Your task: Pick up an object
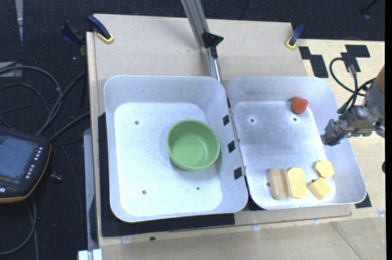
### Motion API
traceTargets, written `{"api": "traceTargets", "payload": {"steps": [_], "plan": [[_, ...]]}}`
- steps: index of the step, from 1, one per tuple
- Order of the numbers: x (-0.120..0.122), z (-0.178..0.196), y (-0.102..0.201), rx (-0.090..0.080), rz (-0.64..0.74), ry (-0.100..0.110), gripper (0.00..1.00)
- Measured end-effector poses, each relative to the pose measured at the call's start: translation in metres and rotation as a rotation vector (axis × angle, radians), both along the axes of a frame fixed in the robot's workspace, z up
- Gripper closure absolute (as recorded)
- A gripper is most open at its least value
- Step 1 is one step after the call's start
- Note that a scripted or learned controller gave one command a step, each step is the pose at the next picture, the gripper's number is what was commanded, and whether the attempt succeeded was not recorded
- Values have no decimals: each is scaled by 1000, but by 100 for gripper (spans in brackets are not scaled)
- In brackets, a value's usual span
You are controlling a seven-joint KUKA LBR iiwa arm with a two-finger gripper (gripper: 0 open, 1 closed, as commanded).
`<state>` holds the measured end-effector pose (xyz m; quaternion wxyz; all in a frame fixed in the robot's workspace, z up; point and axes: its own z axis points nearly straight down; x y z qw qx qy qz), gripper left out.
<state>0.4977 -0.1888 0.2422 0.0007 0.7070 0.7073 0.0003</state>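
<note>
White, finely speckled with dark flecks, on both bins (pixel 122 130). Light green for the bowl (pixel 193 144). Red-orange on the small ball (pixel 298 105). Pale yellow and tan across the food pieces (pixel 297 182). Light beige over the tabletop (pixel 153 48), yellow-tipped blue on the clamps (pixel 101 29).

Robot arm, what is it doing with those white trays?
The robot is trying to pick something up. Its gripper is at the right edge of the right bin, and nothing shows in it. That bin has a small red ball near the back and a few yellow and tan food pieces at the front. The left bin has a green bowl in the middle. Nothing is lifted yet.
</note>
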Motion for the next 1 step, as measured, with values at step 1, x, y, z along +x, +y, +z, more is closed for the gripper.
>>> {"api": "traceTargets", "payload": {"steps": [1], "plan": [[20,-5,58,1,5,1,100]]}}
